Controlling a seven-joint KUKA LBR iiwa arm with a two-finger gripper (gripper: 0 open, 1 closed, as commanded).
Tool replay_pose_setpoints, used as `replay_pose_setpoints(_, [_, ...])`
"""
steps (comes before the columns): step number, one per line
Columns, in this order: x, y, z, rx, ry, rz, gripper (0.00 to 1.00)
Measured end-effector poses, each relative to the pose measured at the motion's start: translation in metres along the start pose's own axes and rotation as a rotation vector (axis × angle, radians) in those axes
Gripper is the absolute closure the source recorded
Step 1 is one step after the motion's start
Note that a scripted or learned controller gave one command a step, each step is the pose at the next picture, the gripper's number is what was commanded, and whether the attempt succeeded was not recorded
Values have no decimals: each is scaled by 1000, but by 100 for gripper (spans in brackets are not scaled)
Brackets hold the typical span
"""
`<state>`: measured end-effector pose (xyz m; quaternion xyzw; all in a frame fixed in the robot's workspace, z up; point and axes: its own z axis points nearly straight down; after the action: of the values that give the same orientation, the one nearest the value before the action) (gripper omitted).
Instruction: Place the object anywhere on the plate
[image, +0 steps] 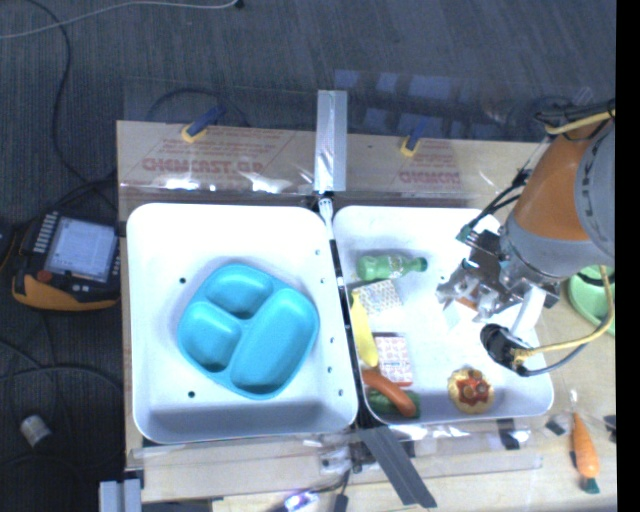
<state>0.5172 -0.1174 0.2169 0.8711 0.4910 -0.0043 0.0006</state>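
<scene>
Plate: a bright blue moulded plastic plate with three compartments is lying in the left shallow white bin, with nothing resting on it.

Candidate objects: all are sitting in the right shallow white bin; the task is not saying which one is meant.

Green bottle: a small green plastic bottle is lying on its side near the divider. It is probably light, stiff and smooth, likely to roll; gripping across the body midway seems safest.

Flat packs: two patterned flat packets are lying against the floor, looking thin and hard to get under.

Banana: a yellow toy banana is lying tight along the bin wall, leaving little room for a finger beside it.

Toy vegetables: an orange carrot-like piece on a green one is resting in the front left corner of that bin, awkward to reach.

Round toy: a yellow-and-red round toy is sitting apart from the rest near the front; it is looking light, perhaps soft, and open on all sides, so the easiest to take across its width.

Pincer: the pincer is hovering over the right bin's middle, to the right of the bottle; I cannot tell whether it is released or clenched, and nothing is visibly between its tips.

Stage: judging by the bare plate, the pick is not yet done.
</scene>
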Motion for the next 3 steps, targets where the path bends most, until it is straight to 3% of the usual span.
replay_pose_setpoints(1, [72, -30, -5, 1, 2, -36, 100])
replay_pose_setpoints(2, [119, -57, 34, 1, 3, -259, 100])
replay_pose_setpoints(3, [119, -57, 34, 1, 4, -259, 0])
